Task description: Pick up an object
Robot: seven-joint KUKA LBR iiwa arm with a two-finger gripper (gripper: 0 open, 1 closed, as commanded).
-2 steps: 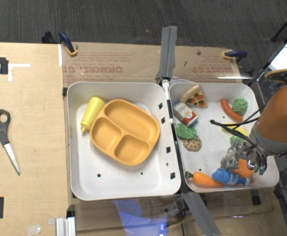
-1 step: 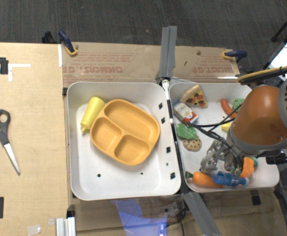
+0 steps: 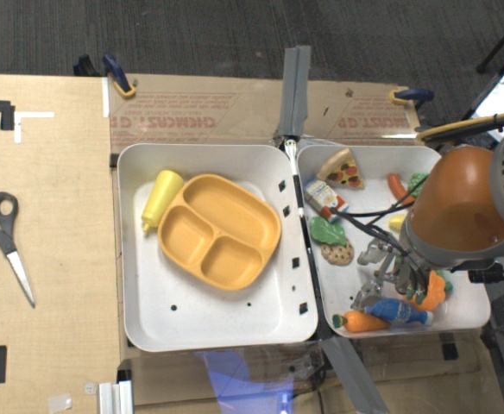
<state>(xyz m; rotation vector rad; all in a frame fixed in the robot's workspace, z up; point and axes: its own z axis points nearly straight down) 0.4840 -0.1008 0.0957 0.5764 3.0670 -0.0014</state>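
The gripper (image 3: 396, 276) hangs low over the right bin (image 3: 459, 322), near its front edge; whether it grips anything cannot be told. Just beneath it lie a blue bottle (image 3: 403, 311) and an orange carrot (image 3: 362, 321). The left bin (image 3: 148, 317) holds an orange divided plate (image 3: 219, 229) and a yellow bottle (image 3: 160, 198).

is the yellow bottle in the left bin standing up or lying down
Lying down. The yellow bottle shows its full length along the floor of the left bin, cap end pointing down-left, its side against the orange divided plate.
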